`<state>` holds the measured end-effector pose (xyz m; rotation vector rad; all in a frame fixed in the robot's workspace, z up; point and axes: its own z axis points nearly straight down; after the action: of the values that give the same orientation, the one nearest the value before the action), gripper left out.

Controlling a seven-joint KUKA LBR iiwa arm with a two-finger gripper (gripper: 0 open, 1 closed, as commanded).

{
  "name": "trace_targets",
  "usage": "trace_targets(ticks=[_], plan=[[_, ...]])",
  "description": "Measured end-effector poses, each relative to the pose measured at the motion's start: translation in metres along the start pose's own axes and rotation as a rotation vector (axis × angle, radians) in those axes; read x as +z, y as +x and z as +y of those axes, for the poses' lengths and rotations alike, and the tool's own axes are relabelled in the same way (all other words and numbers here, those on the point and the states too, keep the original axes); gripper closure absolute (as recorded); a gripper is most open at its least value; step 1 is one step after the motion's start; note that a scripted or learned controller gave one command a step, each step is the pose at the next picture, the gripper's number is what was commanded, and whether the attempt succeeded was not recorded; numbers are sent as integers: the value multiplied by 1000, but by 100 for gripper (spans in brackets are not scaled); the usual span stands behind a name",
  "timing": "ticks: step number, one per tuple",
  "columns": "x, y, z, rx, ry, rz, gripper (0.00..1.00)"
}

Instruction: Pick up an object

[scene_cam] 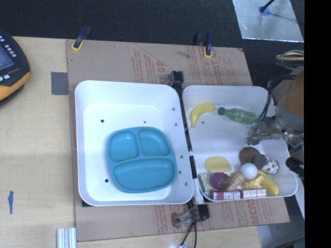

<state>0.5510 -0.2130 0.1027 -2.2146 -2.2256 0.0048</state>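
The right bin (227, 94) holds a yellow banana (200, 111) near its far left and a green bottle (238, 115) lying on its side at the far middle. Along the near edge are a yellow chip-like piece (217, 164), a brown round item (249, 154), a white ball (249, 170), a second banana (269, 182), a purple item (217, 180) and a red and white flat box (239, 194). My gripper (257, 134) hangs low over the bin's right side, just right of the bottle and above the brown item. Nothing shows between its tips.
The left bin (90, 99) holds a blue divided plate (141, 158). Both bins rest on a cardboard sheet (155, 61) clamped at the far edge. A yellow and black handset (10, 63) lies at the far left of the bench.
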Motion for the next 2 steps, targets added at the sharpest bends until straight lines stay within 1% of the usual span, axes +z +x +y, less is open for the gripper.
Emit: trace_targets(ticks=[1, 2], plan=[[-103, 20, 69, -3, -15, -3, 100], [-125, 26, 102, -1, -7, -1, 100]])
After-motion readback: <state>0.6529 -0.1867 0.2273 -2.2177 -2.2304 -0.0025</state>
